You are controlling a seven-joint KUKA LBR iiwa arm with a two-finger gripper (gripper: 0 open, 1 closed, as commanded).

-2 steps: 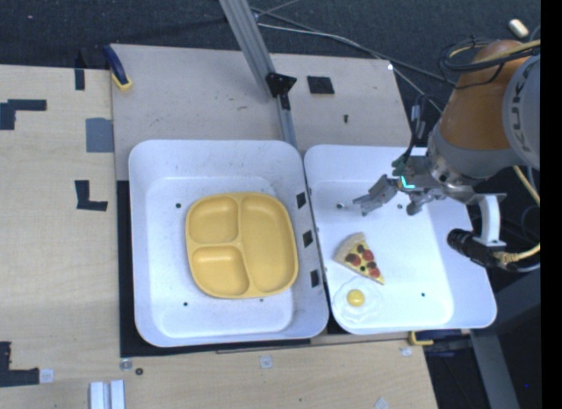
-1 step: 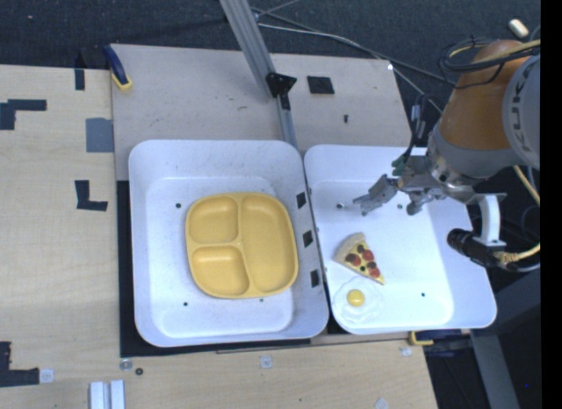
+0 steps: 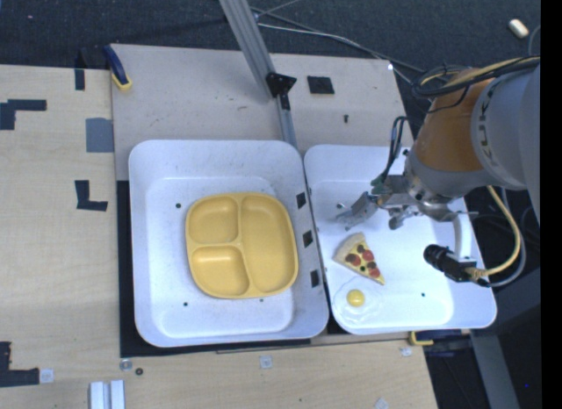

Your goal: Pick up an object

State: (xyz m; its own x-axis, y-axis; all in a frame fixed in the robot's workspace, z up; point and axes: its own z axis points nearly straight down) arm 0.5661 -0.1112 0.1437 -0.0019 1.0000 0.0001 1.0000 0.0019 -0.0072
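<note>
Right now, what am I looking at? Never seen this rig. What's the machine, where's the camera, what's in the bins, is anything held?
One fixed camera looks down at a slant on a bench. The grey arm with an orange band is a robot reaching in from the right. Its gripper hangs over the right bin, with nothing visibly between its fingers. That bin holds a toy pizza slice and a toy fried egg, lying apart. The left bin holds a yellow divided plate.

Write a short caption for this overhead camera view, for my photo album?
Robot gripper hovering above a toy pizza slice and fried egg in the right bin; yellow divided plate in the left.
</note>
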